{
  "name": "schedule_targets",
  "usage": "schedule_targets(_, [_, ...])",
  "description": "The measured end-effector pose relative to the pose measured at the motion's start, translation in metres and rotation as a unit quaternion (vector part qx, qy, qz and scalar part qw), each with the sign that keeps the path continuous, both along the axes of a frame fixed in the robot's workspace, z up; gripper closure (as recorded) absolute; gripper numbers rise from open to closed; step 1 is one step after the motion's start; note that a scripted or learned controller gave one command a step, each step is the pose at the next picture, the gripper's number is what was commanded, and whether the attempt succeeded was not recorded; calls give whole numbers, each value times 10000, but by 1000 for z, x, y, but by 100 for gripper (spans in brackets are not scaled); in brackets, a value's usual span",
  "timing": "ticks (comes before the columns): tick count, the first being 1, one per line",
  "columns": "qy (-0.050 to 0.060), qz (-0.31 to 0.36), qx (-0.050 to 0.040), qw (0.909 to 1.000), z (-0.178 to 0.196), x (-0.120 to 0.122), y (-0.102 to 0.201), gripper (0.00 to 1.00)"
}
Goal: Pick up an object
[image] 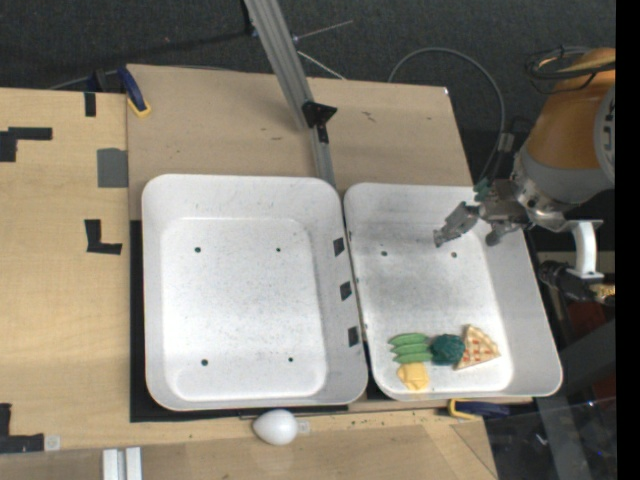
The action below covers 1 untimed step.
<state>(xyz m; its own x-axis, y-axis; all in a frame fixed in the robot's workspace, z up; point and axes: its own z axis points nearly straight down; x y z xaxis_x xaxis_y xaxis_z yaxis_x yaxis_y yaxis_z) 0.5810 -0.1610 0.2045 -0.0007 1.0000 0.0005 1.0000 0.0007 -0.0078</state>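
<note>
Several toy foods lie in the near corner of the right bin (pixel 520 298): a green pea pod (pixel 408 344), a dark green broccoli (pixel 447 348), a pizza slice (pixel 480 348) and a yellow piece (pixel 413 374). My gripper (pixel 470 234) hangs over the far part of the right bin, well away from those toys. It is open, with nothing between its fingers.
The left bin (pixel 160 268) sits beside the right one, joined by black clips in the gap. A white egg-shaped object (pixel 276 427) rests on the bench in front of the left bin. A grey pole (pixel 285 58) slants in from the top.
</note>
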Motion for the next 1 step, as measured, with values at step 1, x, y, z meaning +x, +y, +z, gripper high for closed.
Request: schedule_targets(1, [-12, 3, -4, 10000, -48, 8, -1, 0])
